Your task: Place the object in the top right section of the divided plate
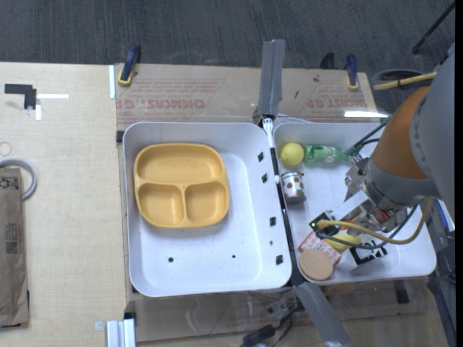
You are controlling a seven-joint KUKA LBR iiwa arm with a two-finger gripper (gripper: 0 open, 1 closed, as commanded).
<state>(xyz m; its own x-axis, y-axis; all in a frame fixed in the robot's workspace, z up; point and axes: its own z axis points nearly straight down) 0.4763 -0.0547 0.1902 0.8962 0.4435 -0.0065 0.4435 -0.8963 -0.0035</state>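
Camera view, looking down at a slant: the gripper (367,214) hangs low over the middle of the right-hand shallow white bin (405,266), and from this angle it cannot be told whether it is open or closed, nor whether it holds anything. Above it the grey arm with its orange band (405,147) reaches in from the right. Near the gripper, in that bin's near left corner, lies a flat round tan disc (317,264). Further back, a small metal can with a red and white label (293,186) stands close to the wall between the two bins. Just behind the can sits a yellow ball (292,153), and just beside the ball a green plastic bottle (327,154) lies on its side along the far wall. The yellow plastic divided plate (182,185) rests in the far left part of the left-hand shallow white bin (217,266), well apart from the gripper; it has one long compartment on its far side and two smaller ones on its near side. Behind both bins a cardboard sheet with red lettering (195,96) is held by two blue clamps (130,63).
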